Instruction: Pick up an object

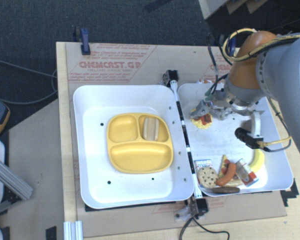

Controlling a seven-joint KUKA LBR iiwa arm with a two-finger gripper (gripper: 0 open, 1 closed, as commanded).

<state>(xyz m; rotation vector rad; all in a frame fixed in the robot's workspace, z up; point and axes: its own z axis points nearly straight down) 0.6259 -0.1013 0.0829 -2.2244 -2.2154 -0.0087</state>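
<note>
On bench board (pixel 110 64) — "CHEMCAST GP" lettering.

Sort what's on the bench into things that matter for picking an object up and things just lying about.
In play:
- pincer, low in the right bin
- small red and yellow toy just beneath it
- heap at the bin's near edge: cookie, sausage, banana

Lying about:
- left bin
- yellow divided plate with a tan piece in one compartment
- blue clamp
</note>
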